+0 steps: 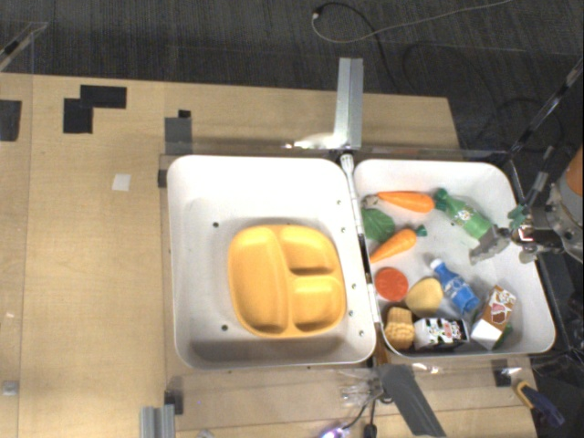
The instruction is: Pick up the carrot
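1. At the right edge of the right bin (525, 190) we see the gripper (504, 241) reaching in over the rim; we cannot tell whether its fingers are apart or together.
2. We count two carrots, both at the left side of that bin: one carrot (406, 201) lies along the far wall, the other carrot (395, 244) lies slanted just nearer, close to the wall between the bins. A green leafy piece (375, 221) sits between them.
3. We see open white floor between the gripper and the carrots, broken by a green bottle (463, 213) near the far right.
4. Along the near wall things crowd together: one red disc (392, 284), one yellowish rounded piece (424, 294), one corn cob (398, 328), one blue bottle (455, 288), one dark carton (441, 332) and one small red and white carton (495, 316). Their labels are too small for us to read.
5. We find one yellow divided tray (285, 277) in the middle of the left bin (192, 190), with bare floor all around it.
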Tool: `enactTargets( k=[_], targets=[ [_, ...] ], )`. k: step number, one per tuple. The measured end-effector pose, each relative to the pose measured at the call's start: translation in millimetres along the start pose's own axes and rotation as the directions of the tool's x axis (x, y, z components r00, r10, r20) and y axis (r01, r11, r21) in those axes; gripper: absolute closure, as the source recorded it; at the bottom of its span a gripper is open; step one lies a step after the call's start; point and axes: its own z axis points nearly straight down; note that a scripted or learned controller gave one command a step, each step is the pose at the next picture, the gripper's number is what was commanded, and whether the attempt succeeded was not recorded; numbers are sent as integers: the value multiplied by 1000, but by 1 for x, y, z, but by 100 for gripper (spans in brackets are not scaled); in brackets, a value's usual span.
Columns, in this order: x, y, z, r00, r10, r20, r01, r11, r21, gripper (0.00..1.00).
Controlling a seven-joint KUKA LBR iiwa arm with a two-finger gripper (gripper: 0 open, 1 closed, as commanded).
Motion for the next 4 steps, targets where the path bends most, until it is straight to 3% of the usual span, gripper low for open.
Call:
enactTargets(
  k=[1,2,3,4],
  targets=[
    [92,68,17,1000,31,-1,-31,1000,0,0],
    [143,79,-24,887,462,0,-462,887,1,0],
    [92,144,38,933,361,1,-361,933,1,0],
    [81,168,102,816,578,0,-578,816,1,0]
  ],
)
